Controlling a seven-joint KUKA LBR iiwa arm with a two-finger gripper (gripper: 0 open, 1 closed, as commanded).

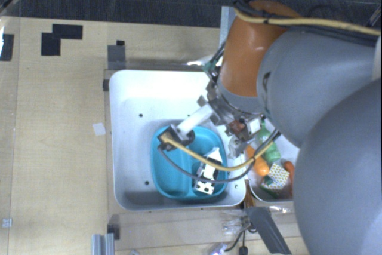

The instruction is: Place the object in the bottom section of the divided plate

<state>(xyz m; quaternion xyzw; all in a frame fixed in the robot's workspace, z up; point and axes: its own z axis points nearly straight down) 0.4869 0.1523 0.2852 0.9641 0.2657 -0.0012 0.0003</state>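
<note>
1. Where the blue divided plate (179, 179) lies in the left bin (128, 128), it sits toward the bin's near right corner, its lower rim close to the near wall and its right rim close to the wall shared with the right bin (256, 191).
2. No separate object can be picked out on the plate; its dividers and bottom section are partly covered by the gripper and a yellow cable (197, 155).
3. The gripper (206, 179) reaches down over the plate's right half, its black-and-white tip above the lower right part of the plate; whether its fingers are wide, narrow or holding something cannot be told.
4. The yellow cable loops from the plate's upper left rim across to the wrist.
5. The left and far parts of the left bin show bare white floor, giving open room on those sides; the near and right sides are tight.
6. The arm (322, 104), grey with an orange band, covers most of the right bin; orange and green items (268, 164) show at its near left edge.
7. The wooden bench (54, 146) spreads to the left.
</note>
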